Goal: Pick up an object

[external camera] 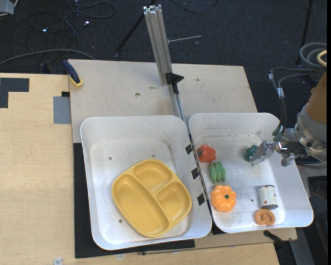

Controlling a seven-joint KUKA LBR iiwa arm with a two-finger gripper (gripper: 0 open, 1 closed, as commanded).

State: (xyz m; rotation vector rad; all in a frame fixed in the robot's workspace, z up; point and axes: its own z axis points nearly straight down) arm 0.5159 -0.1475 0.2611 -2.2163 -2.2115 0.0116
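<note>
We saw the gripper hang low over the right bin, though we could not tell its grasp, while the tomato, cucumber, pumpkin, can and doughnut lay loose, within reach.

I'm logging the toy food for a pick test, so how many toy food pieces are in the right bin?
4. A red pepper and a green vegetable sit by the divider, an orange pumpkin is below them, and a donut lies near the front right corner, beside a small can.
</note>
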